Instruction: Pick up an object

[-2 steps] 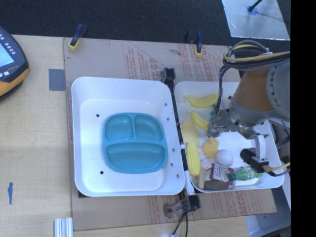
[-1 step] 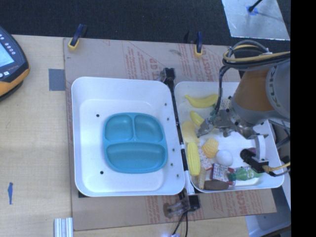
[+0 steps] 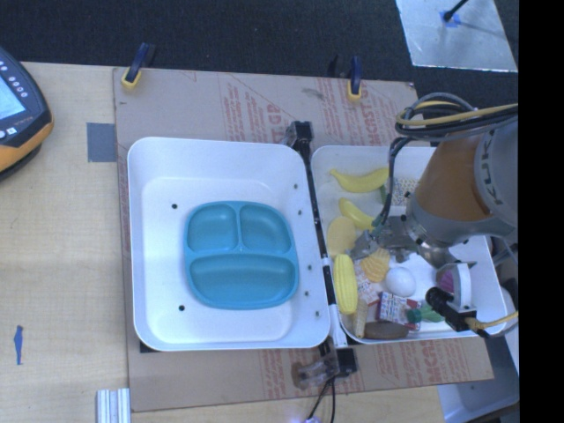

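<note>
Camera view gives you two white bins side by side on a brown board, and the arm (image 3: 454, 183) comes in from 3 o'clock, its grey body and orange band covering the upper right part of the right bin (image 3: 493, 311). You can see the gripper (image 3: 385, 239) low over that bin's middle, pointing toward 9 o'clock, but whether its fingers are parted or closed you cannot tell, since the wrist hides most of them. Nothing is visibly held between them. The things to pick all lie in the right bin: a banana (image 3: 359, 181) at 12 o'clock near the top wall, a second, smaller yellow piece (image 3: 355, 211) just below it, a yellow lemon-like shape (image 3: 340, 234) toward 9 o'clock of the gripper, a corn cob (image 3: 345, 283) along the left wall at 7 o'clock, and a white egg (image 3: 401, 282) just beside the gripper at 5 o'clock. Small packets and a dark brown piece (image 3: 384, 330) crowd the bottom edge at 6 o'clock. In the left bin (image 3: 154, 263) you have a blue divided plate (image 3: 241, 256) lying flat in the middle, well apart from the arm. At 9 o'clock on the bench, a yellow and grey pendant (image 3: 18, 108) sits at the frame's edge.
</note>
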{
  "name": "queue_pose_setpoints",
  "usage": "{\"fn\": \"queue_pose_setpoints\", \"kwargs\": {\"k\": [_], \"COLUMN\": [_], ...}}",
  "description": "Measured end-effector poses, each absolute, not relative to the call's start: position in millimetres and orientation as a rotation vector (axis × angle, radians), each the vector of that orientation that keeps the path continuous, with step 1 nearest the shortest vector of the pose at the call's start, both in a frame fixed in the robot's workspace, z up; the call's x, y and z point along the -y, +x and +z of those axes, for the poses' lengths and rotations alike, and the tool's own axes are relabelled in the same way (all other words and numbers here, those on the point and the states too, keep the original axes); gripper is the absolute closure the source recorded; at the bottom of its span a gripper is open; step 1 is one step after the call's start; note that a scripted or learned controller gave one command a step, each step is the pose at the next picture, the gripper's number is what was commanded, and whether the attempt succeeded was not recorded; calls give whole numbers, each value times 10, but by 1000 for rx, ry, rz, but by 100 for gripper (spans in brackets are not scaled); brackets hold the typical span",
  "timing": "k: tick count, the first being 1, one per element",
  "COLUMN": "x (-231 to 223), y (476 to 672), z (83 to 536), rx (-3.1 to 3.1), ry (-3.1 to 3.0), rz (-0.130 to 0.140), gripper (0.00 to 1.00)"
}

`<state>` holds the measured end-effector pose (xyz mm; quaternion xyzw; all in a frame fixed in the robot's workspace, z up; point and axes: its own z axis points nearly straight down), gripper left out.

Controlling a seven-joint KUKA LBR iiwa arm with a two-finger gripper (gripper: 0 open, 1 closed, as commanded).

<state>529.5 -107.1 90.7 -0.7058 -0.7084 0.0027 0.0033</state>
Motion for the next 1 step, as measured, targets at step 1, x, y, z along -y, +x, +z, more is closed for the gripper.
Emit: {"fn": "queue_pose_setpoints", "kwargs": {"k": [1], "x": [1008], "y": [5752], "z": [923], "rx": [2229], "ry": [-2215], "rz": [-1], "gripper": [0]}}
